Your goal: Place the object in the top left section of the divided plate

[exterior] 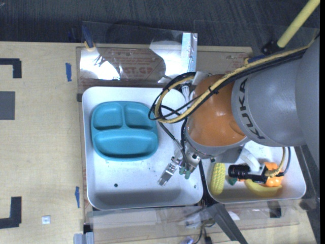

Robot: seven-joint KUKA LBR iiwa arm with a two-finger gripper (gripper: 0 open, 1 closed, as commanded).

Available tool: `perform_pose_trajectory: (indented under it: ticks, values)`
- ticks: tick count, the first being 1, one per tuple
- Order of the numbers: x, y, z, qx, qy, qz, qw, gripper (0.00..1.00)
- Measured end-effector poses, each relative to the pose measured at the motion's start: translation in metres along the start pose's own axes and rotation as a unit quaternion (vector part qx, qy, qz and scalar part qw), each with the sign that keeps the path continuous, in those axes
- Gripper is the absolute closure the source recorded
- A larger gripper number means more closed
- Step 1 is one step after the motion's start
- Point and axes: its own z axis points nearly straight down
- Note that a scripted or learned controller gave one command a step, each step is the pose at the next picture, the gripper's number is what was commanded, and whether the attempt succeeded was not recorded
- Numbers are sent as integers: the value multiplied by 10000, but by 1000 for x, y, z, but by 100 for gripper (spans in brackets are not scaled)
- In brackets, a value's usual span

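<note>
A blue divided plate (99,145) lies in the upper left of the left bin (127,194). It has two small sections at the top and one wide section below, and nothing lies in any of them. My gripper (175,171) hangs low over the left bin's right side, just right of and below the plate's lower right corner. I see no object at the gripper. The arm's orange band and grey wrist hide the strip between the two bins.
In the right bin (297,189) lie a yellow corn cob (218,179), a banana (261,188) and a small orange item (272,169). A small dark speck (116,185) sits on the left bin's floor. Clear plastic sheeting (137,60) lies behind the bins.
</note>
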Motion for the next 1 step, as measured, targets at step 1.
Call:
perform_pose_trajectory:
  ticks: [1]
  values:
    - [30,42,70,-7,-32,-1533,9882,0]
